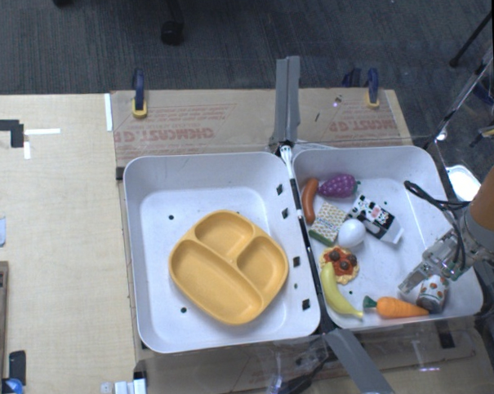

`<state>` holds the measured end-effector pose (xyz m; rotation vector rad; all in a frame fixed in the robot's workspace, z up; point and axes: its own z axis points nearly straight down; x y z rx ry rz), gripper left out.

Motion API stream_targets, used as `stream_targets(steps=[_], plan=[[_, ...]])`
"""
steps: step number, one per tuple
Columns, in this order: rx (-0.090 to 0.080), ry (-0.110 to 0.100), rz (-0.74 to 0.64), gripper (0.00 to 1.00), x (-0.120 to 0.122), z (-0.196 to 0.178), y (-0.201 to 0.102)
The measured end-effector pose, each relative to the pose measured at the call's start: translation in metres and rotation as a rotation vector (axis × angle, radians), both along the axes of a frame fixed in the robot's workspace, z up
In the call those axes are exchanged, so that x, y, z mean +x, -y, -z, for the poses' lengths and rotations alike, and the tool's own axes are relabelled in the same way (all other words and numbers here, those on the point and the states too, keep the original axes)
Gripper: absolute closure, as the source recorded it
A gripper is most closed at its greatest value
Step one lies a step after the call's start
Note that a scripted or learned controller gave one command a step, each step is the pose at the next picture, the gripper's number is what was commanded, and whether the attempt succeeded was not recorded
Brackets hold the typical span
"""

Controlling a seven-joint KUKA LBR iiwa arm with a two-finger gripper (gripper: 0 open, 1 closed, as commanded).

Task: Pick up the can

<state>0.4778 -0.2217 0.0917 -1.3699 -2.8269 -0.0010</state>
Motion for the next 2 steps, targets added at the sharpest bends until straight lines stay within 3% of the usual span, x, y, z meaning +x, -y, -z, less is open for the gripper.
stream_targets(steps=[1, 2], plan=[[0.0, 0.003, 0.004, 1.0, 0.0009, -0.0093, 0.0002], [0.0, 0.003, 0.003, 0.0, 0.0009, -0.0092, 0.0002]])
